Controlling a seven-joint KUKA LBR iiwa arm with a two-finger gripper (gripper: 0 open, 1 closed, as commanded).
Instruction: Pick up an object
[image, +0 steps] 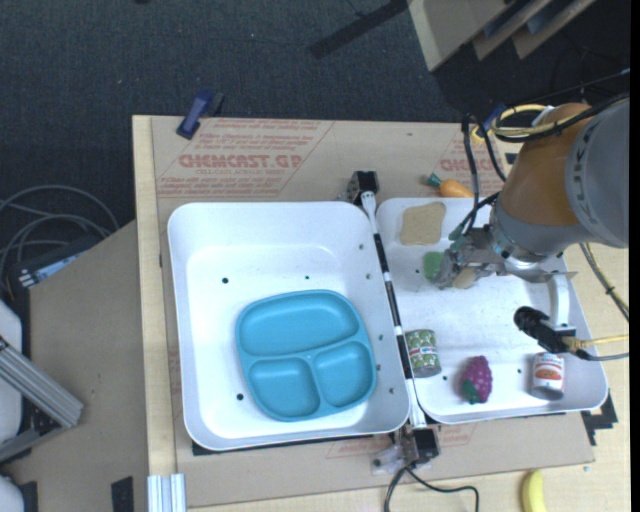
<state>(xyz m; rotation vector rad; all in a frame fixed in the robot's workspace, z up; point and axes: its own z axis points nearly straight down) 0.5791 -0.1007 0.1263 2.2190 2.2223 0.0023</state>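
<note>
The grey arm's pincer (462, 268) is hovering beside a small green object (433, 265) in the right white bin (585, 385); its grip state is indiscernible. Closing off-centre is risking nudging it away.

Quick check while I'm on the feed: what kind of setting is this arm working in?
Most likely a robotics lab test bench, not a kitchen. Two shallow white plastic bins sit clipped side by side on a plywood board, toy food such as purple plastic grapes lies in one, and loose cables trail on the dark carpet.
</note>
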